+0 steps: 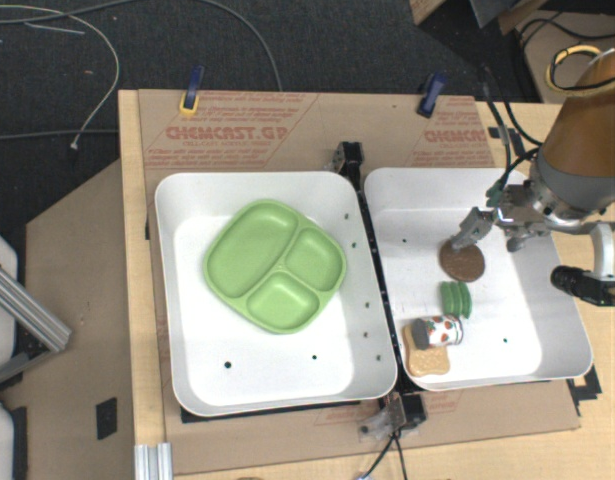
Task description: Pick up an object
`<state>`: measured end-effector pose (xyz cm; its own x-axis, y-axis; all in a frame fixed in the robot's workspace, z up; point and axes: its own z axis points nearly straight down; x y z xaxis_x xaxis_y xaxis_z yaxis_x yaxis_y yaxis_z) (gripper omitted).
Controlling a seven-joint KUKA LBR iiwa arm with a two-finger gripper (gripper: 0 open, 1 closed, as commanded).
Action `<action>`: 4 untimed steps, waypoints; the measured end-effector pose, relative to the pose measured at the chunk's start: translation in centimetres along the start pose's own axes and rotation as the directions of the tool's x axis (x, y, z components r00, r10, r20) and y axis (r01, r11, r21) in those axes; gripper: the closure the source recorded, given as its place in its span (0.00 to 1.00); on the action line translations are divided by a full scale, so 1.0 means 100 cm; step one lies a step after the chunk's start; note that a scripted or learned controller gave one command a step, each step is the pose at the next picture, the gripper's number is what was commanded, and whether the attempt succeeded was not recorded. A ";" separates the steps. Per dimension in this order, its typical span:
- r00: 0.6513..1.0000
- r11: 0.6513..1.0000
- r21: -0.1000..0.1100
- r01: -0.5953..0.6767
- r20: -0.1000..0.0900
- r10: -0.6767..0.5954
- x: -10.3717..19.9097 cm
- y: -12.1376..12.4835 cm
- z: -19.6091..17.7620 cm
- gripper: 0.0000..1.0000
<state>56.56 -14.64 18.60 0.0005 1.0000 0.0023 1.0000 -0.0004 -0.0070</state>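
Your gripper [465,238] low in right bin [547,363], over brown disc [464,262]; grip state: cannot tell. Green piece [455,299] just nearer.

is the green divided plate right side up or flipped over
Right side up. The green divided plate lies flat in the left bin, and its three hollow compartments with raised ridges between them face the camera.
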 end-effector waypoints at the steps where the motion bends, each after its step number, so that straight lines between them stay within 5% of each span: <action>1: 1.000 1.000 0.001 0.001 -0.001 -0.001 0.009 0.002 0.060 0.00; 2: 1.000 1.000 -0.008 0.001 0.003 -0.001 0.009 0.004 0.101 0.00; 3: 1.000 1.000 -0.018 -0.001 0.007 0.001 0.007 0.006 0.085 1.00; 4: 1.000 1.000 -0.012 0.000 0.004 0.000 -0.001 0.007 0.038 1.00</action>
<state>57.19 -14.76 14.76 0.0007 1.0000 -0.0015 1.0000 -0.0007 0.0051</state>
